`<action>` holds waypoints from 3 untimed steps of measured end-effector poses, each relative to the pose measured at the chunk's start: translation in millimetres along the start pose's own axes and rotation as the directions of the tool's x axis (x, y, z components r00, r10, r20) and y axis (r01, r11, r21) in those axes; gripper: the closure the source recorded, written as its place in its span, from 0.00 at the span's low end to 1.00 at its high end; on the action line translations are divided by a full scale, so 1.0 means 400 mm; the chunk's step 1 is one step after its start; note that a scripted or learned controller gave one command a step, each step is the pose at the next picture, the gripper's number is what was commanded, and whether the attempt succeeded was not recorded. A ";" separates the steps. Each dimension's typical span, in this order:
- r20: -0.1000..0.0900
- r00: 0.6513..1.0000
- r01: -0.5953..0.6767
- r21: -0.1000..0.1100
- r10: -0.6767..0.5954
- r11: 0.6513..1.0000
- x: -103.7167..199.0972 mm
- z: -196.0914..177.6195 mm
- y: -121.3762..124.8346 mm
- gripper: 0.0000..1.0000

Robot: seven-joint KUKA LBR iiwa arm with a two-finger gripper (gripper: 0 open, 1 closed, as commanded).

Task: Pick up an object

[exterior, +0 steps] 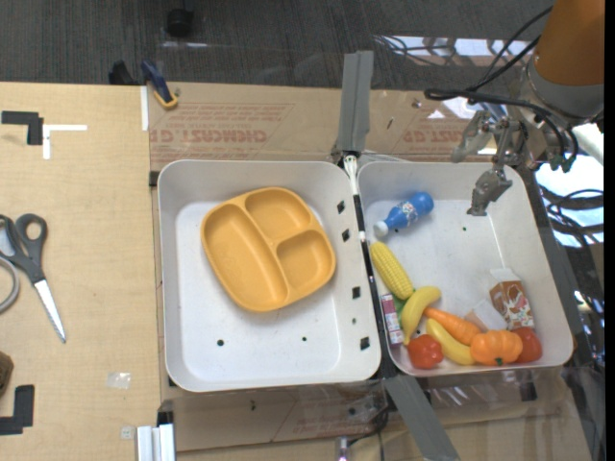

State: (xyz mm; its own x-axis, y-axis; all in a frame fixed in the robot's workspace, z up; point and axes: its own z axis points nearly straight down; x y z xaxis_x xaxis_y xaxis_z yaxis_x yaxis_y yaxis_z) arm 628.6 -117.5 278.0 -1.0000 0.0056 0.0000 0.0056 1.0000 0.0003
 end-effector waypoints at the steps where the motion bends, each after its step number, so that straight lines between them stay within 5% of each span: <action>1: -0.001 0.999 -0.042 0.000 0.042 0.999 0.043 0.344 -0.006 0.00; 2: 0.000 0.990 -0.142 0.000 0.142 0.990 0.072 0.468 0.029 0.00; 3: 0.000 0.921 -0.389 0.000 0.389 0.921 0.152 0.468 0.056 0.00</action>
State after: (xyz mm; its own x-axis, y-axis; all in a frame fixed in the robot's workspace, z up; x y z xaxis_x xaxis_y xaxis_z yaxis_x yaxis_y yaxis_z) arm 567.8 -94.5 90.9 -0.9192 0.3938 -0.0003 0.3938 0.9192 -0.0002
